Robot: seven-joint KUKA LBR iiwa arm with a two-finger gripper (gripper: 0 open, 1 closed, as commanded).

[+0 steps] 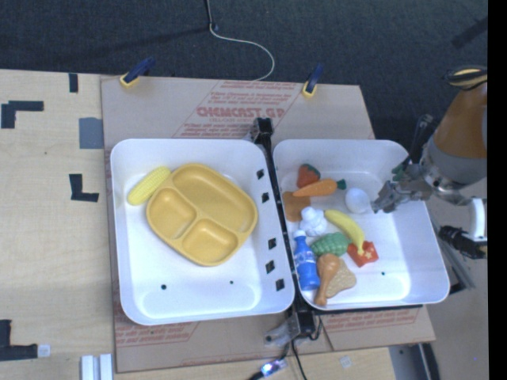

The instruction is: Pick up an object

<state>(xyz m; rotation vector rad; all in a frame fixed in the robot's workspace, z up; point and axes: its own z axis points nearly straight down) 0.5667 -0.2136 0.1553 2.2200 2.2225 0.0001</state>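
We see the arm [459, 133] coming in at the right edge of the frame, grey with its orange section on top, and the gripper [388, 197] sits low over the right bin [412, 283], near that bin's upper right part. We cannot tell how the pincer stands; the tip is a dark blur and nothing shows pinched in it. Closest candidate to it is a small white ball [357, 200], just left of the tip, apart or touching we can't say. The rest of the toys crowd the left half of the right bin: a carrot [315, 188] with a red-orange piece [307, 173] above it, a banana [347, 226] lying diagonal, a small red piece [364, 252] at its lower end, a green piece [329, 245], a blue-and-white bottle [304, 260] along the left wall, a tan drumstick [333, 275] at the bottom of the pile. In the left bin [135, 291] we have a yellow divided tray [202, 212] in the upper middle, with a corn cob [148, 185] against its upper left edge. Both bins rest on a cardboard sheet [230, 109] on the bench.
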